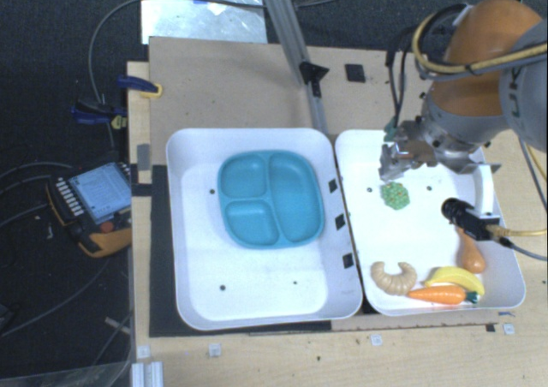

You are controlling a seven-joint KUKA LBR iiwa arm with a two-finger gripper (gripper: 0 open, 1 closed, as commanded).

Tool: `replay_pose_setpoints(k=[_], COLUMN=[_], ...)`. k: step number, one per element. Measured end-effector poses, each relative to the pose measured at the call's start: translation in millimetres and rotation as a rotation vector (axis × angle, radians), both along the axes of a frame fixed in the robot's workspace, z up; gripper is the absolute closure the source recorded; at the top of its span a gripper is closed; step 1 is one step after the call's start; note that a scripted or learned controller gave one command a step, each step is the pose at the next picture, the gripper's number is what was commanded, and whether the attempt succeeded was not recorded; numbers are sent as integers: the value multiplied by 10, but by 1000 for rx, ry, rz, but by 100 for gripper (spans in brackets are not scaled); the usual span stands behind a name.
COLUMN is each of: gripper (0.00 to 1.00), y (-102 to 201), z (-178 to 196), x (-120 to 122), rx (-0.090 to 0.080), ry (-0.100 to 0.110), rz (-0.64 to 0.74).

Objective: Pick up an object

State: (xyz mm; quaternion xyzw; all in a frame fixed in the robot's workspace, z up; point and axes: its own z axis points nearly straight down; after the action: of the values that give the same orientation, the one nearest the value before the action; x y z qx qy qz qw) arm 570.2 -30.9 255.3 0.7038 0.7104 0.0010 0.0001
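Above green broccoli (396, 196) — gripper (392, 163)

Tan bench (231, 86) seen from above, two shallow white bins set side by side on it, left bin (193, 291) just beside right bin (360, 205), small black square (355, 73) laid near the far edge

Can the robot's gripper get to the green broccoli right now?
Probably yes. The gripper hangs just above the broccoli, which sits alone on bare bin floor, apart from the other food.
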Motion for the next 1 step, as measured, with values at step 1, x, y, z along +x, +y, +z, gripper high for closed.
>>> replay_pose_setpoints(k=[1], gripper=[100], y=[532], z=[32], x=[104], rx=[1], ry=[-2], rz=[2])
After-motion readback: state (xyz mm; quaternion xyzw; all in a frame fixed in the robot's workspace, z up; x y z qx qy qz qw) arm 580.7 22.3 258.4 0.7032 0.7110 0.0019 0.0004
